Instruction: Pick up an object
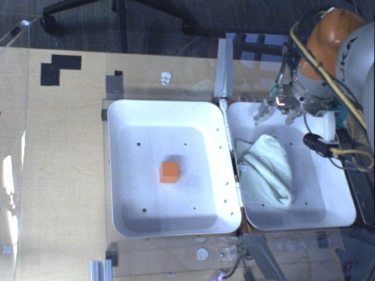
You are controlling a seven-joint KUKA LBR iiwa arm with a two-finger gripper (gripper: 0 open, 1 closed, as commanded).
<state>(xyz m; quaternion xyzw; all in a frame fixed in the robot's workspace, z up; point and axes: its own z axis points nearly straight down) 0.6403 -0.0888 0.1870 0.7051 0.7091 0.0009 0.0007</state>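
A small orange cube (169,172) lies near the middle of the left bin (126,157). A crumpled pale green cloth (268,170) lies in the right bin (328,209), toward its left side. My gripper (274,115) hangs over the far part of the right bin, just beyond the cloth's upper end. Its two fingers are spread apart with nothing between them. The orange-banded wrist rises behind it at the upper right.
A metal divider post (221,66) stands at the back between the two bins. Cables (340,151) and a black connector hang from the arm over the right bin's right side. A chair base (117,4) stands on the floor beyond the bench.
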